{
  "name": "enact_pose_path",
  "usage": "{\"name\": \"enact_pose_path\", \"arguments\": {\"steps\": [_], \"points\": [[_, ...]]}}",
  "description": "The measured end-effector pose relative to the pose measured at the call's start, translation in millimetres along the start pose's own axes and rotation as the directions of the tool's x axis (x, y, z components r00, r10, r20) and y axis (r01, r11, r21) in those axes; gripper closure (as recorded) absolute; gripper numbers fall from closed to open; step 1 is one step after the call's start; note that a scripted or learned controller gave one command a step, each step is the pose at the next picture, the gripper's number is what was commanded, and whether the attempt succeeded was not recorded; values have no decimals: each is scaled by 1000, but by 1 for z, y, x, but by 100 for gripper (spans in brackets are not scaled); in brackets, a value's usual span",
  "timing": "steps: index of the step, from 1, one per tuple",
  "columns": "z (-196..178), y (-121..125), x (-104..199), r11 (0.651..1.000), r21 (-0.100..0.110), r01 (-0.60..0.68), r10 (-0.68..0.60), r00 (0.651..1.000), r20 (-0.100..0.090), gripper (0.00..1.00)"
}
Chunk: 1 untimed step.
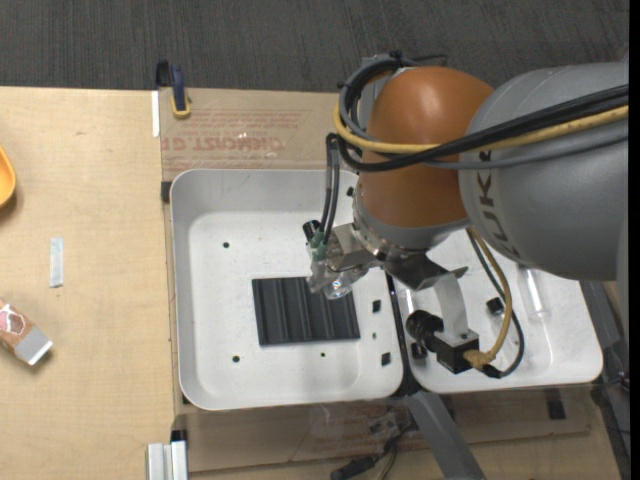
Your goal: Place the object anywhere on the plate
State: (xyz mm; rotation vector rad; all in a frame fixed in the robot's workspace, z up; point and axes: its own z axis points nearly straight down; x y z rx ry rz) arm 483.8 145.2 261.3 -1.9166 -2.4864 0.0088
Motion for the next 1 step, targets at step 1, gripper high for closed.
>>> {"name": "enact_pose_path", "arguments": {"steps": [1], "points": [[-6, -5, 4, 999, -2, 55, -55, 999, 0, 100]]}}
